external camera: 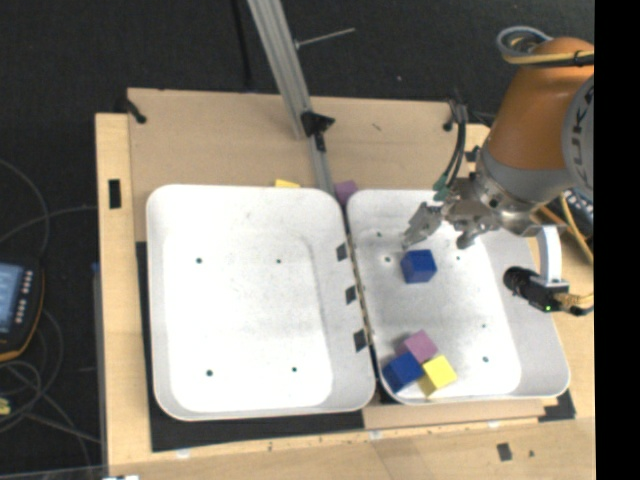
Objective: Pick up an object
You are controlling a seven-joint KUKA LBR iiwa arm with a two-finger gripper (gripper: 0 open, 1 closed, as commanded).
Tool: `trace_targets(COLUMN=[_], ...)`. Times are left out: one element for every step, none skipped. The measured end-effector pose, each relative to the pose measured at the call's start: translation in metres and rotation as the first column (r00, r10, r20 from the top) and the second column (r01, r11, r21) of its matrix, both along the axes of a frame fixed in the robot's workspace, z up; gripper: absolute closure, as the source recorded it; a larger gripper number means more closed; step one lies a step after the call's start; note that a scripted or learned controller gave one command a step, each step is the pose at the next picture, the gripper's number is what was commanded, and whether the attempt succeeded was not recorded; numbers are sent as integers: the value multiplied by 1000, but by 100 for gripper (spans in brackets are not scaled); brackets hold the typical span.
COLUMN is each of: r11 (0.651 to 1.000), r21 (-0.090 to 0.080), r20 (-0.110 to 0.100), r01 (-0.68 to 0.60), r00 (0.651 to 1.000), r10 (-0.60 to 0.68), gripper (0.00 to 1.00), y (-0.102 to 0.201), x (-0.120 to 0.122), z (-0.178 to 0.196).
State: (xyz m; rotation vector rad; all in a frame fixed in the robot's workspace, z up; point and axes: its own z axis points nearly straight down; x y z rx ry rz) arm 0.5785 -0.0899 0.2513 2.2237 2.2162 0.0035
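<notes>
Seen from above at a slant, the worktop [230, 138] carries two white bins side by side. The left bin [250, 298] has a few small dark dots on its floor. The right bin [500, 338] holds four small blocks.

A blue cube [419, 266] lies alone in the upper middle of the right bin, well apart from the rest. Near the bin's lower left corner three blocks sit bunched together, touching or nearly so: a purple block [421, 345] at the top, a darker blue block [402, 370] to its lower left, and a yellow block [438, 373] to its lower right.

The arm [540, 118], with its orange band, reaches in from the right over the upper part of the right bin. Its tool [442, 230] hangs just above and slightly right of the blue cube. The two fingers are spread apart, one finger [418, 226] to the left and the other nearer the arm, with nothing between them. Whether the tips touch the bin floor cannot be told.

Behind the bins, at their shared upper edge, a small yellow piece [287, 183] and a small purple piece [346, 190] lie on the worktop. A grey metal rail [280, 48] slants down from the top to the gap between the bins.
</notes>
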Motion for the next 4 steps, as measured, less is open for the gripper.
trace_targets(r11=[1000, 1000, 1000, 1000], r21=[-2, -1, -2, 2], r20=[-8, 1, 6, -2], r01=[-2, 2, -14, -12], r00=[1000, 1000, 1000, 1000], r10=[2, -2, 14, 12], gripper=[0, 100, 100, 100], y=[-25, -26, 64, 134], x=[41, 43, 90, 69], z=[-126, -110, -50, -54])
